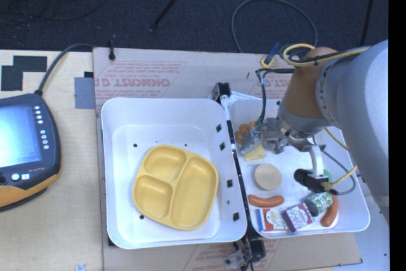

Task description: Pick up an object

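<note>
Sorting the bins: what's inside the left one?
The left bin holds one yellow divided tray, its three compartments bare. Whatever lies beneath the tray is covered.

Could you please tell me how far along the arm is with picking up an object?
Done: the grey arm's gripper has reached into the right white bin and sits low at its upper left. In hand: it is over the pale yellow wedge-shaped piece, and no grasp is visible. Left: securing and lifting an item; the round beige disc and reddish sausage lie untouched.
</note>
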Robot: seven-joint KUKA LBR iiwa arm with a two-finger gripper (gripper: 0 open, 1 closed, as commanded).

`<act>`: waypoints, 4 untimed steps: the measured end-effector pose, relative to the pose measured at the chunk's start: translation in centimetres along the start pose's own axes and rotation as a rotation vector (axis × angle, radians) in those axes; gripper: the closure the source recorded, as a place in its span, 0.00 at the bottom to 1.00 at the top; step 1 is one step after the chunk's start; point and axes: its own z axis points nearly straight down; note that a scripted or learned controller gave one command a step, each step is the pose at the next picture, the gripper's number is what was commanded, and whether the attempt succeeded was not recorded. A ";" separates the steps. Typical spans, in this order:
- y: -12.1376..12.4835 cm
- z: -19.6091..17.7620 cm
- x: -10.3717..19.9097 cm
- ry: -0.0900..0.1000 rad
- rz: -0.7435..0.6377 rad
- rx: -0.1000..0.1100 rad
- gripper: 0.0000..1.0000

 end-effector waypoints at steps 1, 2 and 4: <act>4.0 0.1 -0.3 0.001 -0.001 0.003 0.00; 3.8 0.1 0.7 0.001 0.001 0.008 0.00; 3.8 0.2 0.5 0.001 -0.004 0.009 0.00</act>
